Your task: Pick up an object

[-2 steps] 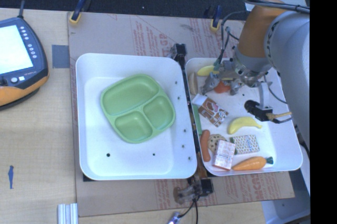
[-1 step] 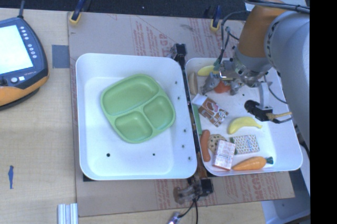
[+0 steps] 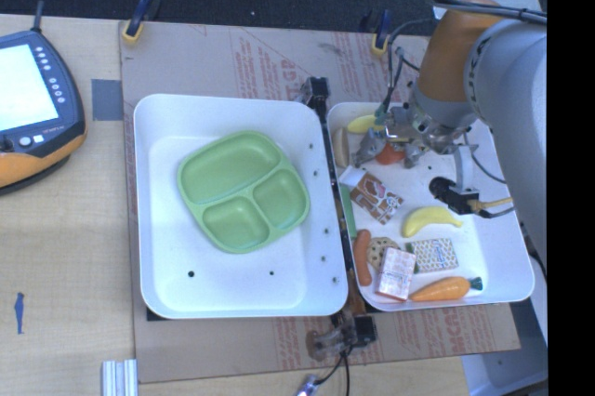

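The gripper (image 3: 396,143) is low over the far end of the right bin (image 3: 507,269), and its metal parts crowd together there, so whether the jaws are spread or pressed together cannot be told, and nothing can be seen pinched between them. It sits right above a small reddish-orange item (image 3: 390,155), which is partly covered by it and too hidden to identify; whether the two touch is unclear. Just to the left of the gripper lies a small yellow piece (image 3: 362,123), also half hidden, and a pale beige object (image 3: 340,146) rests against the bin's left wall. Everything that could be picked up lies in this right bin. Near its middle is a brown-and-white packet (image 3: 376,197), with a green strip (image 3: 347,204) beside it along the left wall. A yellow banana (image 3: 431,219) lies towards the right, well apart from the gripper. At the near end sit an orange-red sausage (image 3: 362,257), a round brown biscuit (image 3: 381,246) touching it, a red-and-white carton (image 3: 398,273), a pale patterned packet (image 3: 434,253) and an orange carrot (image 3: 442,290) with a green tip, all close together. The left bin (image 3: 158,283) holds a green divided plate (image 3: 244,191), lying flat at its centre. Both bins rest on a cardboard sheet (image 3: 232,59) held by blue clamps (image 3: 139,17), and a control tablet (image 3: 28,106) lies at the bench's left edge, cut off by the frame.
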Tool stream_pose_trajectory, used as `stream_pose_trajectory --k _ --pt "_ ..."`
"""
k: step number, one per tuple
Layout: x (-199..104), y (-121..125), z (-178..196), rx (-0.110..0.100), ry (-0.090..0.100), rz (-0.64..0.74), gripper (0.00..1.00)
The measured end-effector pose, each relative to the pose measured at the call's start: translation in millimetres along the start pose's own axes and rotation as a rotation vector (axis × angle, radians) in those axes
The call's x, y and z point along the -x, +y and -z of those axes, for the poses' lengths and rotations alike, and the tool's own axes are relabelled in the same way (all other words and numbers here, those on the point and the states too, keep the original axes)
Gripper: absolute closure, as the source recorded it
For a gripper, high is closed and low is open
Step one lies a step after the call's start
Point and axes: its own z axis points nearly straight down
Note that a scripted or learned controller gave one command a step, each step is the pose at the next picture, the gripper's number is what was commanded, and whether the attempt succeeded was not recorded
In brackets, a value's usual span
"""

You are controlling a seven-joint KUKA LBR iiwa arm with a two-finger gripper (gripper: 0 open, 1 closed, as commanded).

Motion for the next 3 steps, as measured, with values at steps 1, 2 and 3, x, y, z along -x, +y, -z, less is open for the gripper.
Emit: stream_pose_trajectory --k 1,2,3 --pt "12.2 0.8 -0.4 0.002 0.007 0.002 0.0" --pt "14.3 -0.6 9.1 -0.005 0.005 0.003 1.0" --pt "14.0 -1.0 8.8 -0.006 0.005 0.003 0.0"
